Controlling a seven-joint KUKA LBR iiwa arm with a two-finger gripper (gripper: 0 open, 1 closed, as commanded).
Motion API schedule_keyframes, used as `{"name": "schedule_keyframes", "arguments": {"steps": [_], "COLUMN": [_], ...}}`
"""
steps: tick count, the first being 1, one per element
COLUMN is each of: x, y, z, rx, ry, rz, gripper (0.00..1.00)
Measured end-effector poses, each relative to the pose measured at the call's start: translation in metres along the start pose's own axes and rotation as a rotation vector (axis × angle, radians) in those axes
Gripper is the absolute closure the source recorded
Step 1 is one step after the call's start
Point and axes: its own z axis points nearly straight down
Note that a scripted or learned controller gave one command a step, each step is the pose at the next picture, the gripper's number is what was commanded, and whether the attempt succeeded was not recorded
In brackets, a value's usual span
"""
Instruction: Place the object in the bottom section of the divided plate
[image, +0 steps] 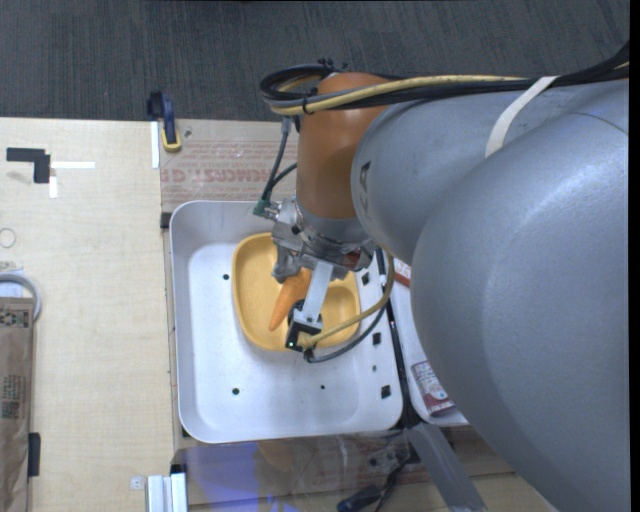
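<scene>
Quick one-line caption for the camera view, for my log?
Grey arm reaching into the white bin, gripper close beside an orange carrot-shaped object over the yellow plate.

- object: orange, long and tapered, carrot-like. The narrow tip points lower left, and the upper end is covered by the arm.
- It lies slanted on the divided plate, roughly mid-plate. Can't tell which section.
- The divided plate is yellow, rounded and shallow. It sits flat in the white bin, toward the bin's upper middle. Its right side is partly hidden, and the dividers are not discernible.
</scene>
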Motion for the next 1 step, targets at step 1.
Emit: {"name": "schedule_keyframes", "arguments": {"steps": [1], "x": [0.0327], "y": [-0.0319], "z": [0.0883], "rx": [-0.008], "ry": [0.005], "rz": [-0.326], "gripper": [1.0]}}
